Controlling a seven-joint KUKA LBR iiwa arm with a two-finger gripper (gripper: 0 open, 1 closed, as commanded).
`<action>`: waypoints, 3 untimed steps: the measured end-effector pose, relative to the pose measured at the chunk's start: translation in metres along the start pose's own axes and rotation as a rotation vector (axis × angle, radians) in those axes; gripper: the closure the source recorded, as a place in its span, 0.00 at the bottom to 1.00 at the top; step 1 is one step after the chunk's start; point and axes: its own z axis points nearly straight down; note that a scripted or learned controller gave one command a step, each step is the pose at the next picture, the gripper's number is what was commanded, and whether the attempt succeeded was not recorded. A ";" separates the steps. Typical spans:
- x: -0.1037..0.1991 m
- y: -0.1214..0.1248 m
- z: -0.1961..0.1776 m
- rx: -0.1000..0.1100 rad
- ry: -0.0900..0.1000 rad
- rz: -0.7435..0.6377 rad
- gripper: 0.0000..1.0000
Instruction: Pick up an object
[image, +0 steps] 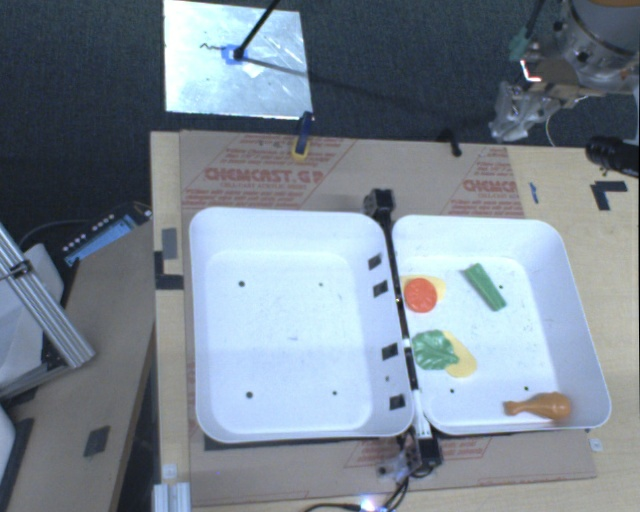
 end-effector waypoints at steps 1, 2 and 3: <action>0.021 0.021 -0.100 0.007 0.000 0.002 1.00; -0.019 0.020 -0.093 0.020 0.000 0.010 1.00; -0.069 0.018 -0.093 0.019 -0.001 0.012 1.00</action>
